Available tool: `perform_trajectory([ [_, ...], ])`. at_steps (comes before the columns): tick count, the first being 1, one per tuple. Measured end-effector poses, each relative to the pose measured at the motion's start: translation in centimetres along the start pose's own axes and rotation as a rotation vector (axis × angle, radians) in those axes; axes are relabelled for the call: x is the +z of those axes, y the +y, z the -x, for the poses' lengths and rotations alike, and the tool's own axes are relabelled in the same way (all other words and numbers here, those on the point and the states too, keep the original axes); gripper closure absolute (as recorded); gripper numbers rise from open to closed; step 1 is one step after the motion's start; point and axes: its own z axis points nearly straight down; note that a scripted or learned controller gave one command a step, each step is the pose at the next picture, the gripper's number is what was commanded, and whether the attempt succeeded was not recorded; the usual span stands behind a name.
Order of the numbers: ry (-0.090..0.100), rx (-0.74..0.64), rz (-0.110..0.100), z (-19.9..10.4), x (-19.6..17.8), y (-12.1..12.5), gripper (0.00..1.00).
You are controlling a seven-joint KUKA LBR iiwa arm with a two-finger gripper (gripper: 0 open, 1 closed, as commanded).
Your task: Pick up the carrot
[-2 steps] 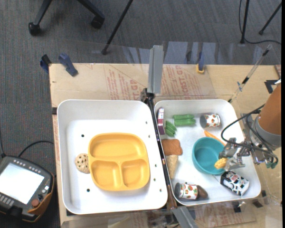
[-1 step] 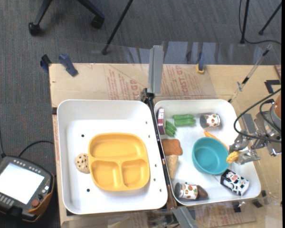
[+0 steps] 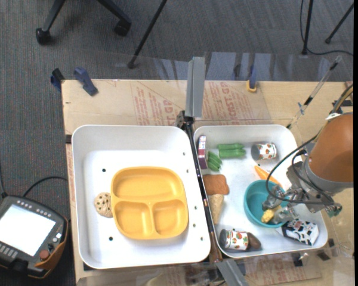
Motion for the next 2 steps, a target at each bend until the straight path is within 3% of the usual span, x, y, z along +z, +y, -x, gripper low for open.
perform_trajectory([
  [1, -0.001, 0.194, -0.003, -0.7, -7.3, -1.0, 1.00],
  [2, 0.001, 0.509, -0.002, 0.0, -12.7, 3.5, 1.00],
])
